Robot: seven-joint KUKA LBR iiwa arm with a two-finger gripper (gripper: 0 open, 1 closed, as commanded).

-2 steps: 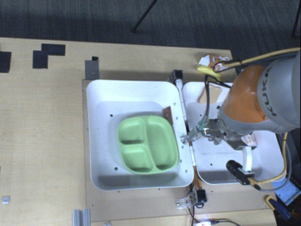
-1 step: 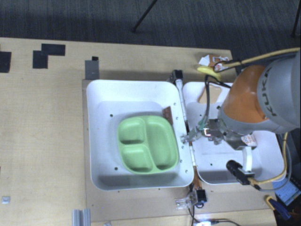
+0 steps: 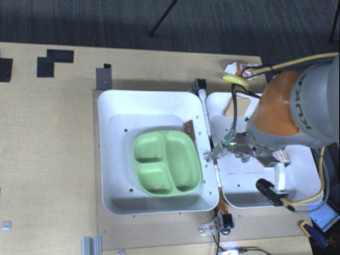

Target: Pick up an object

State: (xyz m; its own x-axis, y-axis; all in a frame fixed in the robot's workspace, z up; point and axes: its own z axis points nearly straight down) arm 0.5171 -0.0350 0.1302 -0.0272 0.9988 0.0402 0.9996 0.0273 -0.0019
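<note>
Green divided tray (image 3: 167,162) lying in left bin (image 3: 114,142), end effector (image 3: 240,149) over right bin (image 3: 305,169) beside it, finger state cannot be told

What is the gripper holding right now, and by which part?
It cannot be told: the gripper sits over the divide between the bins, apart from the green divided tray.

Two white bins (image 3: 109,142) sat side by side on the bench. One green divided tray (image 3: 166,162), with three compartments, lay in the left bin.
</note>
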